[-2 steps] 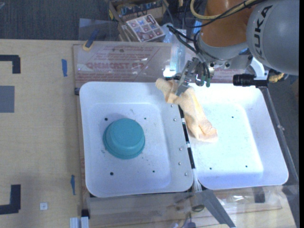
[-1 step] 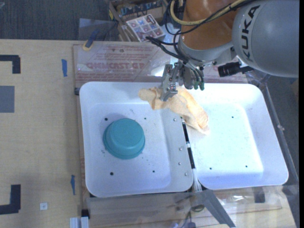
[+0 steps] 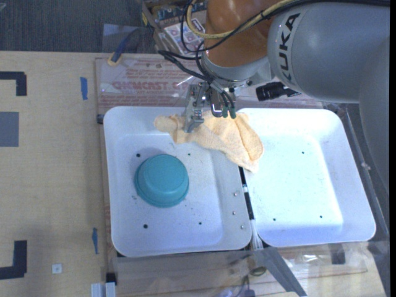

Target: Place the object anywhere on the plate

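Observation:
A teal round plate (image 3: 162, 179) sits in the left bin (image 3: 124, 228), toward its left middle. A crumpled yellow cloth (image 3: 226, 138) stretches from the back of the left bin across the divider onto the edge of the right bin (image 3: 309, 184). My gripper (image 3: 193, 124) hangs at the cloth's left part, behind and to the right of the plate. It is shut on a bunched fold of the cloth. The rest of the cloth trails down to the right and casts a shadow beneath its lower edge.
The grey arm with its orange band (image 3: 238, 17) crosses in from the upper right, above the back of both bins. Cables and boxes (image 3: 176, 30) lie beyond the bins' back rim. A wooden bench top (image 3: 49, 166) extends to the left.

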Motion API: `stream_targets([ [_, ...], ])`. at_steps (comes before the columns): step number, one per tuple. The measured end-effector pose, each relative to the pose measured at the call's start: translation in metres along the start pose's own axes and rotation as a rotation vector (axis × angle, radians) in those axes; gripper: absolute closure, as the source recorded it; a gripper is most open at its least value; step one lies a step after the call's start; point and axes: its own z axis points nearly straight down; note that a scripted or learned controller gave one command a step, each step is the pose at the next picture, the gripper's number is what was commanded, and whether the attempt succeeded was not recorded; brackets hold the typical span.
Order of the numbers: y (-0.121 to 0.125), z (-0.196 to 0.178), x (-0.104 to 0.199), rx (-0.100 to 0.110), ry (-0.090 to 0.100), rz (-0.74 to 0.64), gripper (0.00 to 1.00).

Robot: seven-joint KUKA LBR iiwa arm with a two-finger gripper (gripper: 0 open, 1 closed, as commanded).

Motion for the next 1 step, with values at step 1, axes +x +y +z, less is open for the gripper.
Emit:
stream_targets([
  [1, 0.0514, 0.0026, 0.0083, -0.001, 0.000, -0.002, 1.00],
])
